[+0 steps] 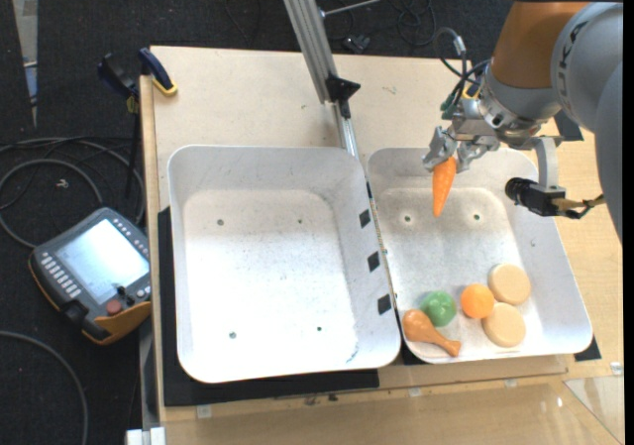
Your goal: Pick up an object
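An orange toy carrot [443,186] hangs point down above the back of the right bin [555,265], its top caught between the fingers of my gripper [451,156]. The gripper is shut on that carrot, held well above the bin floor. Along the right bin's front lie a green round toy [438,308], an orange ball [476,301], two pale round biscuits [510,284] [504,325] and an orange drumstick-shaped toy [429,331].
The left bin [198,225] stands beside the right one, split from it by a raised rim. A slanted metal post [312,37] rises behind the bins. A teach pendant [94,275] lies on the floor at the left.
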Controlling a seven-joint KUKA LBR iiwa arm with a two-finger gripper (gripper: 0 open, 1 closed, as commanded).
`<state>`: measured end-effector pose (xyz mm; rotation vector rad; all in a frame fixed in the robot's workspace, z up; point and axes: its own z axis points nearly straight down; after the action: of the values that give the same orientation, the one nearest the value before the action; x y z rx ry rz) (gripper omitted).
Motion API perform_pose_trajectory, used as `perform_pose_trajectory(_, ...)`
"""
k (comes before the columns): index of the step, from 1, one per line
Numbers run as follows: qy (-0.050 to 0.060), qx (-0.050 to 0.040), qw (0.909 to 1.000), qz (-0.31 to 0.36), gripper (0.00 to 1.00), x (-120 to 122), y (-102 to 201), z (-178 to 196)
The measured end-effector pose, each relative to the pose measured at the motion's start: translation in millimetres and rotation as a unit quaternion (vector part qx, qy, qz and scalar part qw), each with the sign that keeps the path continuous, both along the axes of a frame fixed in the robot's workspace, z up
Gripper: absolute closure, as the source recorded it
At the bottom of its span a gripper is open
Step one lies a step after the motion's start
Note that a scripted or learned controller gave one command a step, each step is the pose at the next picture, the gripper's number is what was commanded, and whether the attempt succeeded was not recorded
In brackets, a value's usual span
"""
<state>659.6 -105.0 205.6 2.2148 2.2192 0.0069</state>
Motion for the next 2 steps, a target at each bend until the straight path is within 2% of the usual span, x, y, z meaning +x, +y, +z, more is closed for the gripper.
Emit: perform_pose_trajectory(2,0.005,0.0016,1.0,0.002,1.0,-50.5,77.7,16.3)
